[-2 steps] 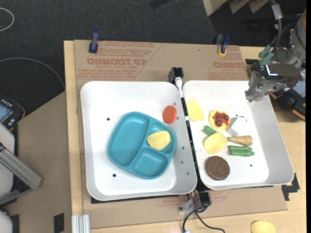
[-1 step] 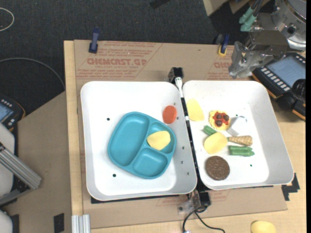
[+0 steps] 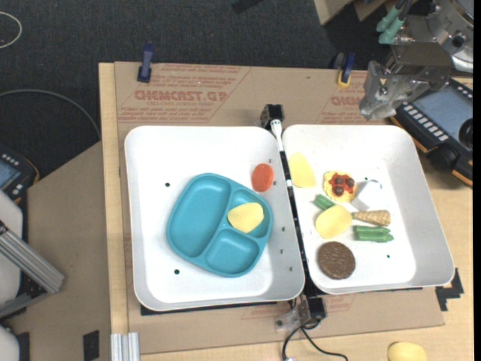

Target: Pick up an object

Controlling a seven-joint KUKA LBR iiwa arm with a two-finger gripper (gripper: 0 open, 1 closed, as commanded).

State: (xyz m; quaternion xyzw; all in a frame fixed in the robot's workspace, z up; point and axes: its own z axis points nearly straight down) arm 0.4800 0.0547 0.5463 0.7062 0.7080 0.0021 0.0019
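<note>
My gripper [image 3: 378, 100] hangs above the far rim of the right bin [image 3: 398, 273], with nothing visibly in it. Below it in that bin lie a pale yellow piece [image 3: 301, 170], a small tart with red berries [image 3: 340, 185], a green bean [image 3: 324, 201], a round yellow piece [image 3: 333, 221], a tan cone [image 3: 373, 217], a green pod [image 3: 373, 235] and a brown patty [image 3: 336, 259]. The left bin [image 3: 146, 171] holds a blue divided plate [image 3: 201, 224] with a yellow piece [image 3: 246, 216] on it. Beside the plate is an orange-red piece [image 3: 262, 177].
A black clamp [image 3: 271, 114] sits at the far end of the seam between the bins. Blue clips [image 3: 145, 63] [image 3: 346, 70] pin the cardboard sheet at the back. A yellow object [image 3: 406, 350] lies off the bins at the front right.
</note>
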